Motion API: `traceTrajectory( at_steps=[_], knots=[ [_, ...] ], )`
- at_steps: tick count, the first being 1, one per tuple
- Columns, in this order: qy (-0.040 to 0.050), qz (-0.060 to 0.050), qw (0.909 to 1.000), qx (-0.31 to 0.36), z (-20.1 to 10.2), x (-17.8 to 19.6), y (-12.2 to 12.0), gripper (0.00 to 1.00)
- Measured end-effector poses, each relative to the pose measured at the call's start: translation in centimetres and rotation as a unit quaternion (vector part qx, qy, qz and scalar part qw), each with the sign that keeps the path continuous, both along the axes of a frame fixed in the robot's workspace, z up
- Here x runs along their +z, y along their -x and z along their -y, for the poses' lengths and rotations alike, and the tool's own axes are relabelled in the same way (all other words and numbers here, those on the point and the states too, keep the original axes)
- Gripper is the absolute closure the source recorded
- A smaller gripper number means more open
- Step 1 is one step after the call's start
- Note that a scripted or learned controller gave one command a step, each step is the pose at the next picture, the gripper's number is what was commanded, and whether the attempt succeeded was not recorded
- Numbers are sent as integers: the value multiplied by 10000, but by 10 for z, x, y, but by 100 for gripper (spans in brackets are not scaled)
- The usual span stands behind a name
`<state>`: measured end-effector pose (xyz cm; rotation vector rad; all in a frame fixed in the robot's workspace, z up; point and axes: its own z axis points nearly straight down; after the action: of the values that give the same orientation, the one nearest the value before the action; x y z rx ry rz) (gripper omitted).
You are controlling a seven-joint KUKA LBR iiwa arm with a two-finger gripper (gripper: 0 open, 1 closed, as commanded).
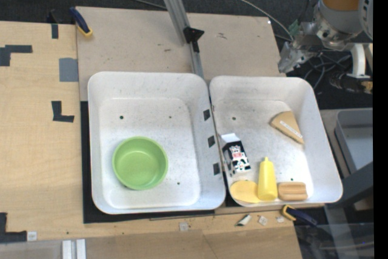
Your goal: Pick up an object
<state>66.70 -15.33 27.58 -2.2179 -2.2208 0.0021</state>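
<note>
The right bin (303, 91) holds a tan wedge (287, 127) near its right wall, a small black-and-white carton (236, 156), a yellow bottle (265, 178), a yellow disc (244, 191) and a brown bread-like block (292, 191) along the front. In the left bin (103, 88) sits a green bowl (140, 162). My gripper (290, 59) hangs above the bench just behind the right bin's back right corner, apart from every object. Nothing shows between its fingers.
A slanted metal pole (176, 3) crosses behind the bins, ending at a black clamp (193, 35). Cables (242, 0) run over the dark floor at the back. A yellow-blue clip (80, 21) lies at the board's back left corner.
</note>
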Motion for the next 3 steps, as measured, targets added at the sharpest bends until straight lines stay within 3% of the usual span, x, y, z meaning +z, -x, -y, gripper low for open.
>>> traceTrajectory(
  at_steps=[1, 2, 3],
  knots=[
    [0, 0, 10000, -1, 0, 0, 0, 0],
    [8, -22, 10000, 6, -2, -46, -5, 0],
    [10, -21, 10000, -3, -1, -99, 6, 0]
  ],
)
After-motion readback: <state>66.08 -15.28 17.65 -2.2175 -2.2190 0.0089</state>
